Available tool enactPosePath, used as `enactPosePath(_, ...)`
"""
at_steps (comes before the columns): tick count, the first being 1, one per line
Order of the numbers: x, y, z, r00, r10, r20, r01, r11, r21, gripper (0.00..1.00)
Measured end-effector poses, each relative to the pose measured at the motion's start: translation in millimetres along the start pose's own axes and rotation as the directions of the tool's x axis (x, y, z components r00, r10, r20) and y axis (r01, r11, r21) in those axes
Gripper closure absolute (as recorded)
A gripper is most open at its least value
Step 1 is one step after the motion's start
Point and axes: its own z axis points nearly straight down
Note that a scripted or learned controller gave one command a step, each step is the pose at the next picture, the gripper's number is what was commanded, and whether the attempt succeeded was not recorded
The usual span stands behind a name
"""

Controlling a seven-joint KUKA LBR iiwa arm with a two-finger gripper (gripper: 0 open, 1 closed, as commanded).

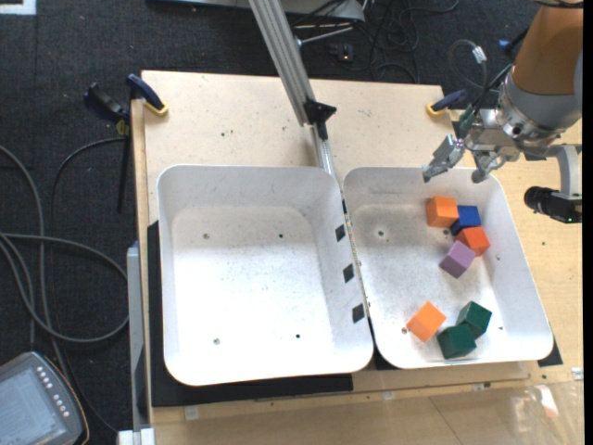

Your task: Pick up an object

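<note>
Orange block [442, 211] lies just below the end effector [460, 163], whose fingers hang spread, holding nothing; pickup not yet begun

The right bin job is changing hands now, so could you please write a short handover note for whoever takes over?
Gripper: open, holding nothing, above the far edge of the right bin.
Things: all in the right bin. Far cluster: orange block, blue block, smaller orange block, purple block. Near end: orange block, two dark green blocks.
Done: nothing picked.
Left: descend, grasp one block, lift.
</note>
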Motion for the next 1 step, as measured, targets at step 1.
enactPosePath(1,0.1,0.0,0.0,1.0,0.0,0.0,0.0,1.0,0.0,0.0)
